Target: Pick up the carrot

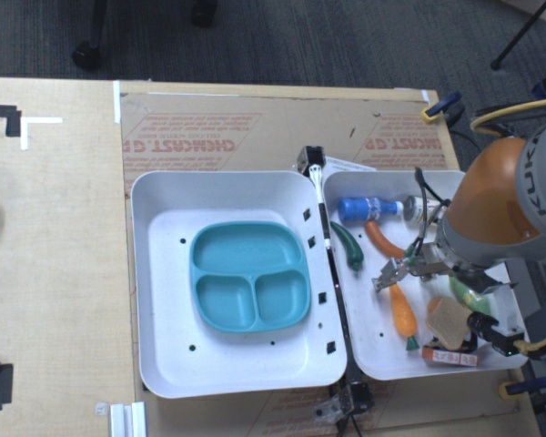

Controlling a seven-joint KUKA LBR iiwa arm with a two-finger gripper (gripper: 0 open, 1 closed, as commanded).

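The carrot [402, 311] lies in the right bin [369, 353], orange with a green tip pointing to the front edge. My gripper [389, 275] hangs low over the carrot's upper end, reaching in from the right. Its fingers look open and nothing is held between them. The carrot's top end sits just under the fingertips.
In the same bin lie a blue bottle [364, 209], a dark green pepper [349, 244], an orange sausage-like piece [382, 239], a brown slice [447, 322], a light green item [467, 291] and a red packet [450, 358]. The left bin [164, 335] holds a teal divided plate [250, 276].
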